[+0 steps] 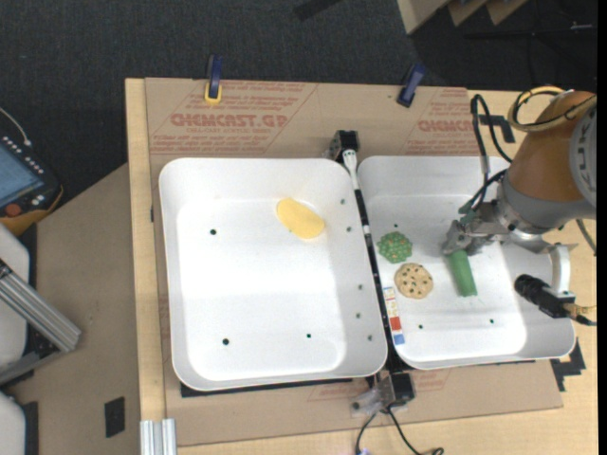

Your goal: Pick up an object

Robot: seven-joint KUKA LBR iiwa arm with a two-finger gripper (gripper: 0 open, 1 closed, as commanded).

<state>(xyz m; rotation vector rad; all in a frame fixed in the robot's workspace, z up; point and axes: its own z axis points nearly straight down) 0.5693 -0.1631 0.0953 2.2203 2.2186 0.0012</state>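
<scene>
Lying flat, green block (463, 274) long axis seemingly near-vertical, under gripper (461, 244).

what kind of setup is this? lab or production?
Most likely a lab grasping testbed, not production. Two white bins sit on clamped cardboard, holding toy food like a cookie and a green block, with the gripper lowered over the block and loose cables nearby.

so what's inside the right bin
A green broccoli piece, a cookie and a green stick lie in the right bin. The gripper covers the stick's top end.
</scene>
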